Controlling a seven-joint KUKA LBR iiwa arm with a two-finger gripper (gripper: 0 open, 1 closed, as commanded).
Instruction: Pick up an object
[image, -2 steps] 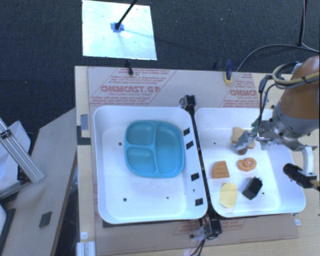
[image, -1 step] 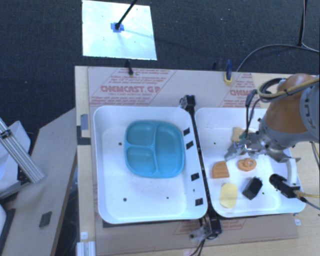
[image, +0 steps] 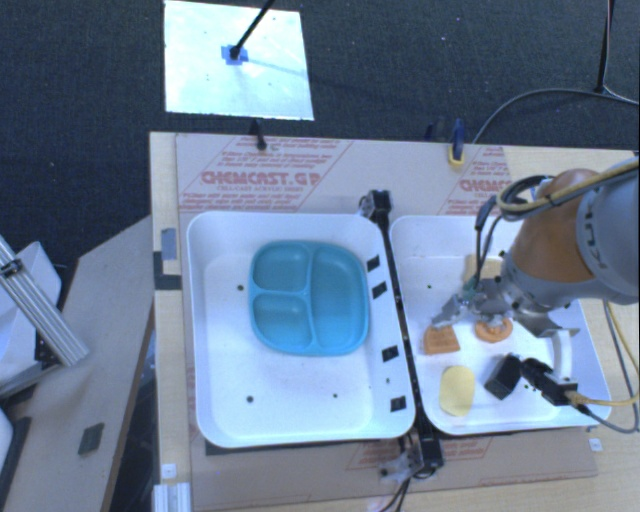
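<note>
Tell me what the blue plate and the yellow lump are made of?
The blue plate, with three sections, looks like smooth hard plastic: one even colour, rounded moulded edges, a slight sheen. The yellow lump has a matte, rounded surface; it may be soft plastic or foam, but the view cannot settle that.

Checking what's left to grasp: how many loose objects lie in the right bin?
4 visible: an orange square, an orange ring under the gripper, a yellow piece, a black block. The arm may hide more.

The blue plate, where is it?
The blue plate lies in the left bin, near its middle, across the divider from the right bin where the hand is.
</note>
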